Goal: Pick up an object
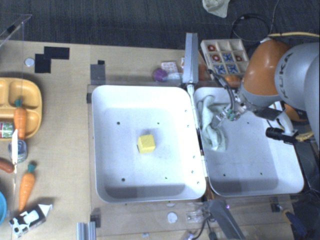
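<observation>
Right now the gripper (226, 115) is hanging over a crumpled pale cloth (210, 129) in the right bin (260, 184), apparently approaching; jaw state unclear from here, and grasping would need a further descent.

I count two white bins (100, 134). One yellow block (146, 143) lies in the left bin, one pale cloth (210, 126) in the right. Two toy carrots (26, 184) sit on the bench.

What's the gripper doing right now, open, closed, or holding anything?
Gripper: over the right bin, at the pale crumpled cloth by its left wall. Whether it is open, closed, or gripping the cloth cannot be told from this view.
</observation>
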Controlling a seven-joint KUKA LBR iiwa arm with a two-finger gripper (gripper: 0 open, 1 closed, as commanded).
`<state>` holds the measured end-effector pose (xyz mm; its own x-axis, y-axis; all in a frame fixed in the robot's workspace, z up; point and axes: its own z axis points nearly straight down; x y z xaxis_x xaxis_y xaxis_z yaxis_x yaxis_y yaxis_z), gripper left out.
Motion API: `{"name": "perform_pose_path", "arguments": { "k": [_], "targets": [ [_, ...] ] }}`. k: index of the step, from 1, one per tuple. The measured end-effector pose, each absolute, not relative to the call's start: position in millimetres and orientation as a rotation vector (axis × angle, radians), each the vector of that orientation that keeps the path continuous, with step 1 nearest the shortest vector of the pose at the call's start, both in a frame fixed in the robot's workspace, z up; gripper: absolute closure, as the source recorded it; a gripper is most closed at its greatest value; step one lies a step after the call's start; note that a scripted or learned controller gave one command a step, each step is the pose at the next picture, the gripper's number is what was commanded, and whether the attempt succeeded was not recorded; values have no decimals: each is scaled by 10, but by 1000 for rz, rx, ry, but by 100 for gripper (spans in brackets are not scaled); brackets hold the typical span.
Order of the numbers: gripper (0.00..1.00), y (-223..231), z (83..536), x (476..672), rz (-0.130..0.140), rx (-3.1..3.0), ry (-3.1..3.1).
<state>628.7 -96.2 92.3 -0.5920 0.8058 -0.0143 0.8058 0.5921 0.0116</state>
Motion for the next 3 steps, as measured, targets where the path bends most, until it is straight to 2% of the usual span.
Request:
{"name": "perform_pose_path", "arguments": {
  "k": [1, 2, 3],
  "targets": [
    [0, -931, 921, 6675, -10, 1634, 2690],
    [0, -961, 923, 6225, 9, 1458, 2763],
    [0, -911, 1057, 6705, 5, 1900, 2493]
  ]
}}
